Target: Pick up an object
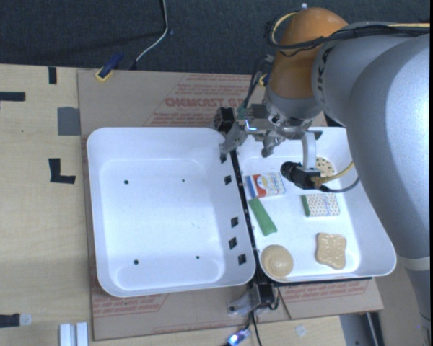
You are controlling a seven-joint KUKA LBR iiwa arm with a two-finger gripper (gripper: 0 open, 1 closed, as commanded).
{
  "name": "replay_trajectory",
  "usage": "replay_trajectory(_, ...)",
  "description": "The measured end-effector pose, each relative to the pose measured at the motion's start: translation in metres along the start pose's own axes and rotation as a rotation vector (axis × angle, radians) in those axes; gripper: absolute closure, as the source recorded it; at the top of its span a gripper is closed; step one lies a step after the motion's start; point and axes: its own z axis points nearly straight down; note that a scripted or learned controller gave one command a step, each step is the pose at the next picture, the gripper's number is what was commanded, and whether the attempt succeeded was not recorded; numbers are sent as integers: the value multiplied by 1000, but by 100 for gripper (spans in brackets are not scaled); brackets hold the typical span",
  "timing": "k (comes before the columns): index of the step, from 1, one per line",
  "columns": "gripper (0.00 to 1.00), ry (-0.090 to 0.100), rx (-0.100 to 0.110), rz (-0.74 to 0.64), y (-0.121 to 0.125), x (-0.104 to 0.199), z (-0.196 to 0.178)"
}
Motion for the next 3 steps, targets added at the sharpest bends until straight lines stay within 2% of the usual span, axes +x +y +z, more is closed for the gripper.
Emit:
replay_trajectory(2,0,1,-1,-3,1,2,0)
replay_trajectory(3,0,-1,3,6,-65,-75,0)
